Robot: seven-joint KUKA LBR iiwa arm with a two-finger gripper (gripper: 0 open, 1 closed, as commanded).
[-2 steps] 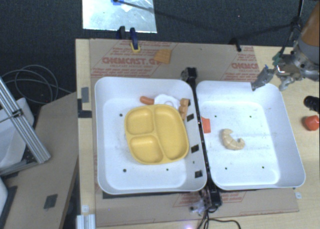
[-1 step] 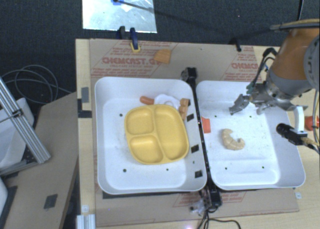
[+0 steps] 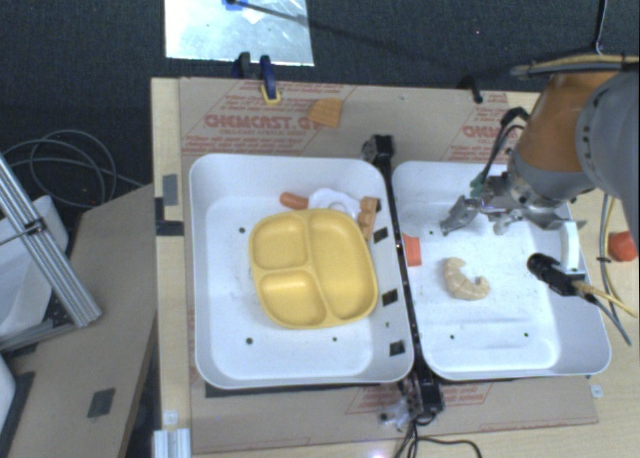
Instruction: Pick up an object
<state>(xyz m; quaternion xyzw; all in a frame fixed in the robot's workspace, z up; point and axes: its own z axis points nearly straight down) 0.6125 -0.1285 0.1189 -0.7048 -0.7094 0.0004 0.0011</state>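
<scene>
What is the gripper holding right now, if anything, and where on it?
Nothing visible: the metal two-finger gripper hangs over the right white bin, apart from the pale croissant-shaped piece lying on the bin floor.

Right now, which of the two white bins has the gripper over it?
The right bin: the gripper hangs over its upper part, above the croissant. The left bin holds the yellow tray.

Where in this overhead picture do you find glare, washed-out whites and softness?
Camera view: glare on the foil sheet beyond the bench; the left bin and right bin are bright, with faint shadows; the arm is soft at the right edge; the yellow tray is fairly crisp.
</scene>
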